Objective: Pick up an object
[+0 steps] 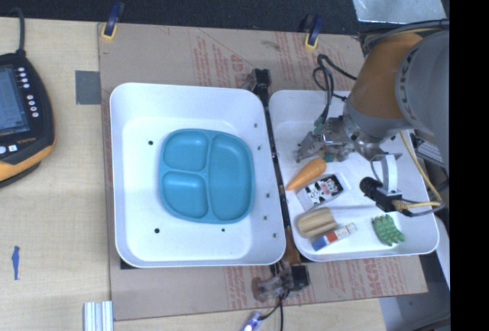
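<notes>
**Carrot lies just below and left of the gripper**

The carrot (306,173) is the likeliest thing to be picked. It lies in the right bin (294,119), close to that bin's left wall, a little right of the frame's centre. Its long axis runs on a slant, with the thin tip pointing to the lower left and the thick end to the upper right.

That thick end is the part nearest the gripper (319,141), which sits just above it and slightly to the right in the frame. From this slanted view I cannot tell whether the two are touching or how high the gripper hangs over the bin floor. Judging from this, a short move down and to the left would bring the gripper over the carrot's middle, and a grasp across the slant would suit better than one along it.

Whether the gripper is open or closed cannot be told, because the metal parts at its end blur together. Nothing can be seen held in it.

- **Other things in the right bin:** a black-and-white card (324,189) lies just beside the carrot. Below that are a tan roll (315,221) and a red-and-blue tube (334,235). A green toy (387,230) sits at the lower right.
- **Arm:** the arm (390,85) comes in from the upper right.
- **Left bin:** the left bin (137,138) holds a blue plate (206,174), well apart from the gripper.
</notes>
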